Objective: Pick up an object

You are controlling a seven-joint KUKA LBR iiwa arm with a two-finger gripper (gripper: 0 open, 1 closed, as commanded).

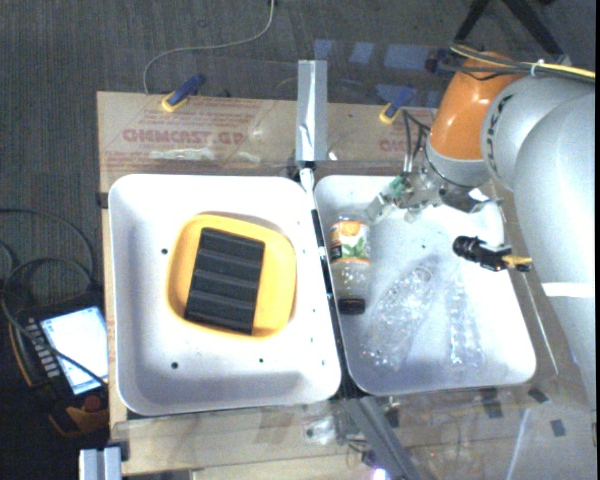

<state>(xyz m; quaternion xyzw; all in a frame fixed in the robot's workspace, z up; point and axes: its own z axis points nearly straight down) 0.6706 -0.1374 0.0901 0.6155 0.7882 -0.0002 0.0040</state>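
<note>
In the right bin (500,368), against its left wall, a small bottle (350,258) with an orange label and dark cap lay on its side, cap toward the near edge. Beside it, clear crinkled plastic pieces (410,308) lay across the bin floor. The end effector (405,193) hung over the bin's far end, beyond the bottle; its opening could not be made out. The left bin (140,368) held a yellow tray (280,268) bearing a black ribbed block (225,280). Both bins sat on the counter (140,133).
</note>
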